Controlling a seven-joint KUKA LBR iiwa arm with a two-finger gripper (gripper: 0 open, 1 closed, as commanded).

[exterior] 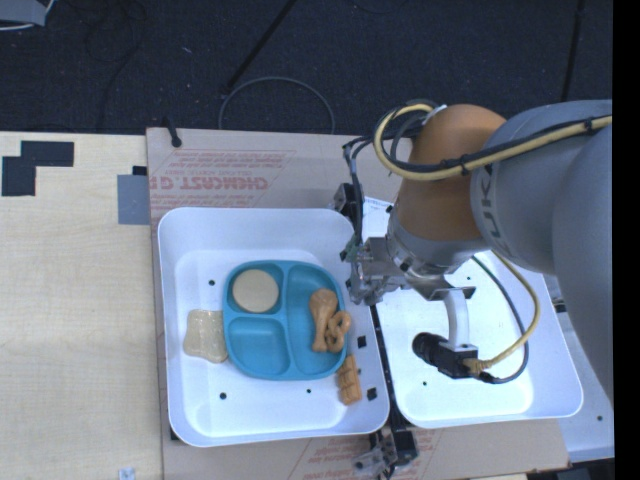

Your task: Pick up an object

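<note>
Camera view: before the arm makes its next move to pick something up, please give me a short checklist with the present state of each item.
1. Objects present in the left bin: ok; blue divided plate, round tan disc, pretzel-like piece.
2. Loose pieces outside the plate: ok; pale piece at its left, brown piece at its lower right.
3. Gripper position: ok; over the wall between the bins.
4. Finger state: cannot tell.
5. Object held: cannot tell.

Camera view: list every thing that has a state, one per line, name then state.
blue tray: flat in left bin
round cracker: in tray's upper-left compartment
pretzel: in tray's right compartment
pale piece: on bin floor, touching tray's left edge
brown piece: beside tray's lower-right corner
</note>
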